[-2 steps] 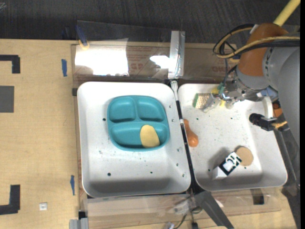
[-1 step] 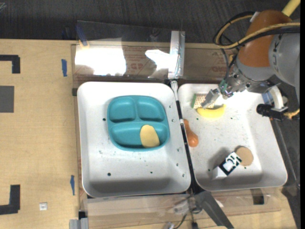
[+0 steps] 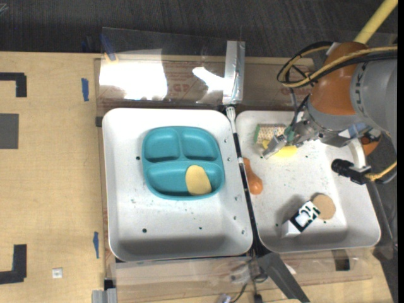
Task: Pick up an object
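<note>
a black-and-white block (image 3: 305, 216) lies well apart from the jaws (image 3: 282, 141) — their state unclear — touching a yellow object (image 3: 284, 151).

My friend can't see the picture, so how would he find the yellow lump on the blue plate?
Find the left white bin, the one holding a teal divided plate. The plate has two small sections on top and one wide section below. The yellow lump lies in the wide section, towards its right end, a smooth egg-shaped thing and the sole item on the plate.

Teal divided plate (image 3: 173, 160) bearing a yellow oval piece (image 3: 198, 180); white bins (image 3: 126, 219); orange carrot (image 3: 254, 180); black-and-white patterned block (image 3: 304, 217); tan disc (image 3: 324, 206).
</note>
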Controlling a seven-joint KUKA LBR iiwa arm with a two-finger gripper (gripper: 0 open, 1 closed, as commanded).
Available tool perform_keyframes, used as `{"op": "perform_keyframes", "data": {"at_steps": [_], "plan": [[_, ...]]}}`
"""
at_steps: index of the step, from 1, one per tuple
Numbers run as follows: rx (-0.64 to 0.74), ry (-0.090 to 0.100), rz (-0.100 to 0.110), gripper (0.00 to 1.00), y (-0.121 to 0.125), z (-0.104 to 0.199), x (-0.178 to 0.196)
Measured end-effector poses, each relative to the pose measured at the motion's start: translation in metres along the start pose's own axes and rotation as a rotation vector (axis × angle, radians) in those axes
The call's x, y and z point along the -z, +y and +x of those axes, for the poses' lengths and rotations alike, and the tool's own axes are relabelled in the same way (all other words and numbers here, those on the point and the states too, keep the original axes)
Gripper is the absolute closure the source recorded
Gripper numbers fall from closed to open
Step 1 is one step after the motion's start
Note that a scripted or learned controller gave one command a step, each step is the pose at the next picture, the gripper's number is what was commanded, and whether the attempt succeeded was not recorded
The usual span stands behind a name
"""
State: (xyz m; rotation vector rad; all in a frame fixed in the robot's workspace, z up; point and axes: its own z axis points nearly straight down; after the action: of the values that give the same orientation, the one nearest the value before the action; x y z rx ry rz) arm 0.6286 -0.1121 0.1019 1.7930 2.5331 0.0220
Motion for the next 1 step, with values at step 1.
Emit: {"op": "perform_keyframes", "data": {"at_steps": [1], "plan": [[0.131, 0.020, 0.022, 0.00, 0.0123, 0.0251, 0.0880]]}}
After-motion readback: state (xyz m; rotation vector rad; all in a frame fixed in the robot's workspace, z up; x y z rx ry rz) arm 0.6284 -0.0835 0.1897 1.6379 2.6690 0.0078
